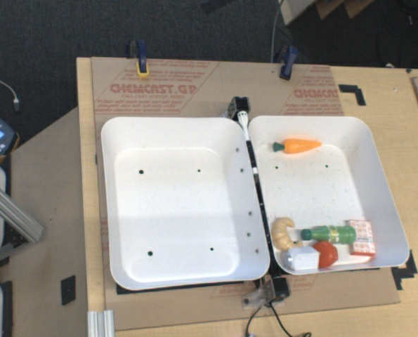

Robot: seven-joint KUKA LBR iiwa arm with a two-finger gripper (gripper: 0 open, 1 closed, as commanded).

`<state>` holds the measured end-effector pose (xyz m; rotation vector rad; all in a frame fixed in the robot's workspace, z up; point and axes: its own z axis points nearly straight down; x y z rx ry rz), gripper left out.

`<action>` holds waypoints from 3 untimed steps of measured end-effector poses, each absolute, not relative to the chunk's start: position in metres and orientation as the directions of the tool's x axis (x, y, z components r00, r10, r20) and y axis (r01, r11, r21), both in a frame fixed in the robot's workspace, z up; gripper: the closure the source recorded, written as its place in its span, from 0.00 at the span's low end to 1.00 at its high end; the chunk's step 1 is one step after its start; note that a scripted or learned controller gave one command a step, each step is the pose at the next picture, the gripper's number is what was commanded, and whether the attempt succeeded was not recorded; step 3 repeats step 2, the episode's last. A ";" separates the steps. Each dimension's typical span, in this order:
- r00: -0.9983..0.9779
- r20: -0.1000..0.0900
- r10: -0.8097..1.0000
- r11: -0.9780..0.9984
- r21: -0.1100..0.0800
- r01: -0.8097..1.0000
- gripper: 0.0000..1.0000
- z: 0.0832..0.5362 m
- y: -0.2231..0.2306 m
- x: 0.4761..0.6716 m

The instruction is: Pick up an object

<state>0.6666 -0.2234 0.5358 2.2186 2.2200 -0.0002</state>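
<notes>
An orange carrot [298, 146] with a green top lies near the far edge of the right bin [367, 181]. Along that bin's near edge sit a tan potato-like piece [283, 233], a green bottle [329, 234] lying on its side, a red tomato-like ball [327, 254], a white block [301, 260] and a small red-and-white carton [361, 238]. These near-edge objects are packed close together, touching one another.
The left bin [124, 188] stands beside the right one, both on a brown board [89, 118]. Two clamps, one yellow-and-blue [141, 56] and one blue [288, 62], grip the board's far edge. A cable fitting [238, 107] sits between the bins at the back.
</notes>
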 end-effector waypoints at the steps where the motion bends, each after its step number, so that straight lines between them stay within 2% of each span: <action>1: -0.001 -0.002 1.000 0.001 0.002 1.000 0.00 0.536 -0.223 0.667; 3: -0.001 -0.002 1.000 0.001 0.002 1.000 0.00 0.536 -0.223 0.667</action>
